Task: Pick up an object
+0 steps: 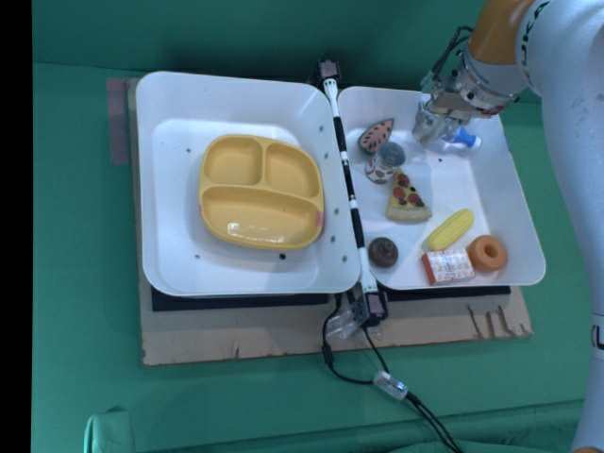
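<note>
The right bin [514, 196] holds several toy foods: a watermelon slice [376, 135], a grey-blue round piece [391, 154], a pizza slice [407, 199], a corn cob [450, 229], a chocolate donut [382, 251], an orange donut [487, 253] and a red-and-white can [447, 267]. A small blue-and-white object [465, 141] lies near the bin's back. My gripper [434, 128] hangs low over the back of this bin, just left of the blue object. Its fingers stand apart, open, with nothing between them.
The left bin [170, 253] carries a yellow divided plate [261, 192]. A black-and-white bar [346, 173] runs between the two bins, with cables [377, 371] trailing off the front. Green cloth surrounds the bench.
</note>
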